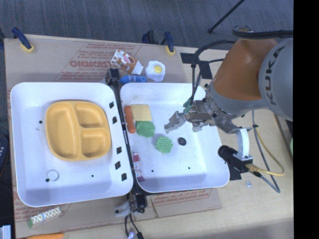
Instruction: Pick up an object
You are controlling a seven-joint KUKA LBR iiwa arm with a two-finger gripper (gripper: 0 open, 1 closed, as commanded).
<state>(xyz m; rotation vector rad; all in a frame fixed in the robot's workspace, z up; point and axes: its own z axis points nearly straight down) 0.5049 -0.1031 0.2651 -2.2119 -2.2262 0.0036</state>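
- Here the right-hand bin (199, 176) serves as the landmark for everything else.
- The arm (244, 78) reaches in over that bin's right wall, its orange band above the wrist.
- The gripper (175, 121) hangs over the middle of the bin floor, its fingers slightly parted with nothing between them.
- A green bumpy ball (163, 144) lies on the bin floor just below and left of the gripper, apart from it.
- A green leafy piece (145, 128) sits near the bin's left wall, touching the lower edge of a yellow block (141, 112).
- An orange sausage-shaped piece (130, 119) lies along the left wall, just beside the yellow block.
- A small dark disc (182, 141) rests on the floor just right of the ball.
- A thin red item (136, 164) lies by the lower left wall.
- Left of this bin, the other bin (22, 133) holds a yellow divided plate (78, 129).
- Beyond the bin's top wall sits a white-and-yellow object (156, 70).
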